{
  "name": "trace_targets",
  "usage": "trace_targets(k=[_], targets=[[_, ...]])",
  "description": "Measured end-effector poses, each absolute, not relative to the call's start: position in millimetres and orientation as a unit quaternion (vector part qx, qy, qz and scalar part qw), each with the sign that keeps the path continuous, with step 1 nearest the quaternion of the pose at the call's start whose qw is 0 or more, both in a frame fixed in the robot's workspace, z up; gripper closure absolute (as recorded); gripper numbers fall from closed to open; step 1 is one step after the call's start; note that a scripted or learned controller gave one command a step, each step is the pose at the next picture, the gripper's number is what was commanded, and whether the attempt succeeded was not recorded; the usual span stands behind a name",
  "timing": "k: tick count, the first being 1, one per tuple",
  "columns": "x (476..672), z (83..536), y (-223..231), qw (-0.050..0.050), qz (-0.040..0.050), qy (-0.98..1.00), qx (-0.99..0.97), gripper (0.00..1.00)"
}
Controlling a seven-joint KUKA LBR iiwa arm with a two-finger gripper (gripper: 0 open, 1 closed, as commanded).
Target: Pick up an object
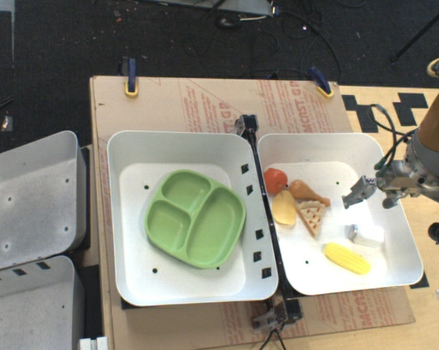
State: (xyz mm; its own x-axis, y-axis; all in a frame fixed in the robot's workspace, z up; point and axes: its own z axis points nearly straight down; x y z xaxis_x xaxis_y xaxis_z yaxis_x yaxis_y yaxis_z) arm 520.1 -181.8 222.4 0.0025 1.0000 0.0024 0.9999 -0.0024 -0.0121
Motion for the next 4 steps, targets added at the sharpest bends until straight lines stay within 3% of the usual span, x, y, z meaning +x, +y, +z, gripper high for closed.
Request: trace_targets(k=[1,3,4], targets=[[522.8,228,-182,0.0,0.0003,-0.707,-0.707,0.0],[529.2,119,-167,0.002,0.0007,-0.707,-0.707,0.0],[531.4,96,-167,0.0,-0.0014,-0.707,-0.707,0.0]])
